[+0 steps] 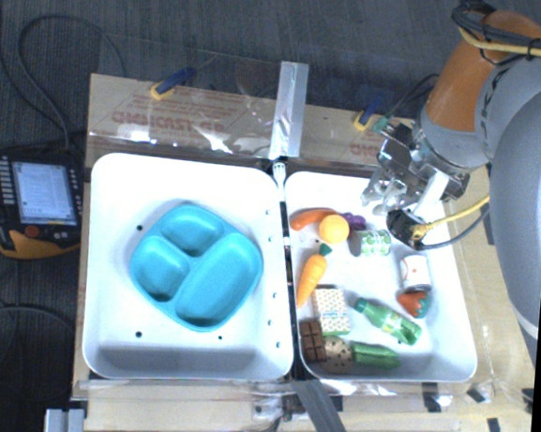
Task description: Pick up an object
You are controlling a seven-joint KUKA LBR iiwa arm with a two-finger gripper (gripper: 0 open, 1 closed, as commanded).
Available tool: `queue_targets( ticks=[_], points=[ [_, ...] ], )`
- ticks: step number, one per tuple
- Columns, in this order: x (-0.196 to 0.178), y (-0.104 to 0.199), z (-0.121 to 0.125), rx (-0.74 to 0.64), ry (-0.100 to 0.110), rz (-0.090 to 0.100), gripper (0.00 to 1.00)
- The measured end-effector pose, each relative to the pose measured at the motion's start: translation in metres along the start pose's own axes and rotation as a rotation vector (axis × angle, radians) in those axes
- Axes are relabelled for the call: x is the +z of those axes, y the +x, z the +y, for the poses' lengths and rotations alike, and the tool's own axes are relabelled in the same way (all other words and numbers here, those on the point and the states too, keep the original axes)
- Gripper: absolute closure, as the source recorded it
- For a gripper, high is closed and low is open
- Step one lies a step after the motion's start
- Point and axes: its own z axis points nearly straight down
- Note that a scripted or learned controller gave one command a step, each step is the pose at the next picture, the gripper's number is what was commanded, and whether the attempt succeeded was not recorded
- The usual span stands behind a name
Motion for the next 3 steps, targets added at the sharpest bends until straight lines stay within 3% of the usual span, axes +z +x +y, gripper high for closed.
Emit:
queue_targets(
  ticks=[1,2,3],
  points=[
    [0.068,-0.041,-0.085,-0.284,0.004,0.003,1.0],
    [0.046,-0.053,-0.115,-0.169,0.004,0.004,1.0],
    [0.046,-0.053,-0.115,-0.169,0.004,0.004,0.0]
  ],
)
